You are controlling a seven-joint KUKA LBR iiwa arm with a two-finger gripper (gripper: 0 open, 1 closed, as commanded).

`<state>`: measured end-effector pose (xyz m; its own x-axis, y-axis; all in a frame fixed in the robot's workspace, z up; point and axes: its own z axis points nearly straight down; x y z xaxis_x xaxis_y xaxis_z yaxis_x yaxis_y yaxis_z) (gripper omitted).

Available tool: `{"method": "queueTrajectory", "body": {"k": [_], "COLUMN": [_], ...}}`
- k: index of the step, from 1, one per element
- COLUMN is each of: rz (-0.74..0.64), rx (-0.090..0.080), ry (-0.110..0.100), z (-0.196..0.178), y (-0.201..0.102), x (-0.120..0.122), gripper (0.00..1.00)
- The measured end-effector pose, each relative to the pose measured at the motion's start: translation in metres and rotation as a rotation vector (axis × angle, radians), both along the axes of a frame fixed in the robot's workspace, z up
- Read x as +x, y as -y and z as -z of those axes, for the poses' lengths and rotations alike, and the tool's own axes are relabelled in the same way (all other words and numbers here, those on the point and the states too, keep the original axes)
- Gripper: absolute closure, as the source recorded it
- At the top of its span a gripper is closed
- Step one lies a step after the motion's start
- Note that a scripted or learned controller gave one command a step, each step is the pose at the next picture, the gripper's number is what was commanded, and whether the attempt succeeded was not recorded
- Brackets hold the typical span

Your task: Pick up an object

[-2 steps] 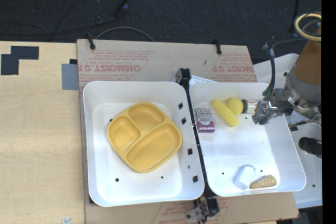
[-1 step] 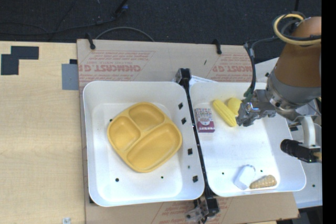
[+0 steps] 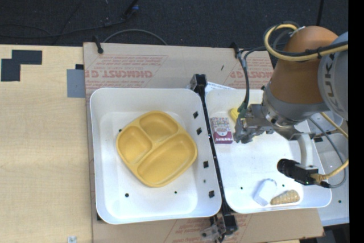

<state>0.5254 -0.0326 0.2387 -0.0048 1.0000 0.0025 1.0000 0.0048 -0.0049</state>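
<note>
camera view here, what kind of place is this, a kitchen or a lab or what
Most likely a robotics lab bench, not a kitchen: a grey-and-orange arm reaches over two white bins, cables trail across dark floor behind, and the yellow tray looks like a test prop.

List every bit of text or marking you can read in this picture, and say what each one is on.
Red print on the cardboard sheet under the bins: upside down and mirrored here, and too blurred to read with certainty.
Label on the small purple and white box in the right bin: too small to read.
Nothing else carries text.
</note>
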Motion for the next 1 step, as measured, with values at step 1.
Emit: {"method": "queueTrajectory", "body": {"k": [1], "rz": [0.000], "rx": [0.000], "ry": [-0.001], "z": [0.0139], "y": [-0.0547], "x": [-0.0052], "gripper": [1.00]}}
